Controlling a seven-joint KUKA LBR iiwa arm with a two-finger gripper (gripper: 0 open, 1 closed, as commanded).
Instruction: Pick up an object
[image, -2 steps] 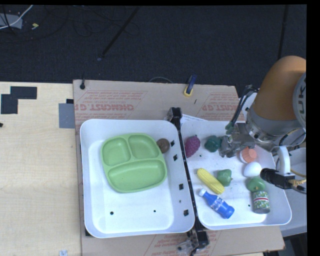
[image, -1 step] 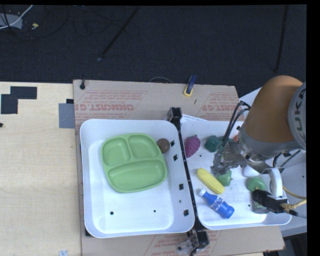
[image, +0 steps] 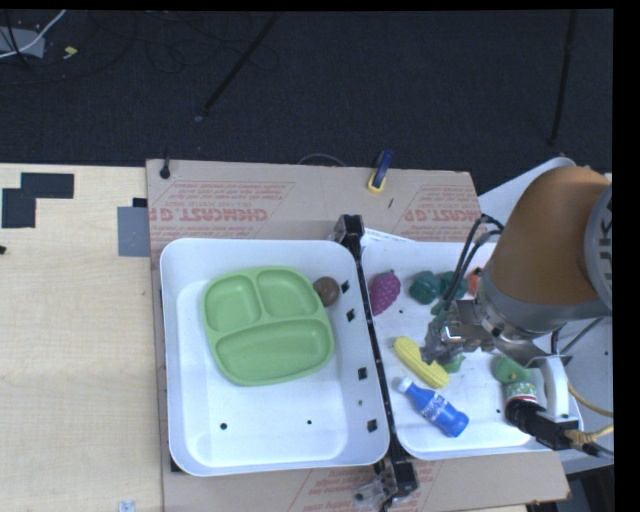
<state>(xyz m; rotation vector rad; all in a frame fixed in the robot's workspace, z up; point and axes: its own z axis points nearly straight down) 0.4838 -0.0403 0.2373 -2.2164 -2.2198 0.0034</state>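
dark floor behind cardboard-backed bench (image: 300, 205). left bin (image: 190, 400) had green divided plate (image: 268, 325) and brown ball (image: 326, 290). right bin (image: 470, 440) had corn (image: 420, 363), blue bottle (image: 437, 408), purple fruit (image: 384, 289). gripper (image: 441, 345) sat right at corn, couldn't tell its grip state tbh.

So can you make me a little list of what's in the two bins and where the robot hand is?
left bin: green divided plate, brown ball touching its rim
right bin: purple fruit, teal toy, yellow corn, blue bottle lying down, green toy
gripper: low over the right bin, right beside the corn
held: nothing that can be seen
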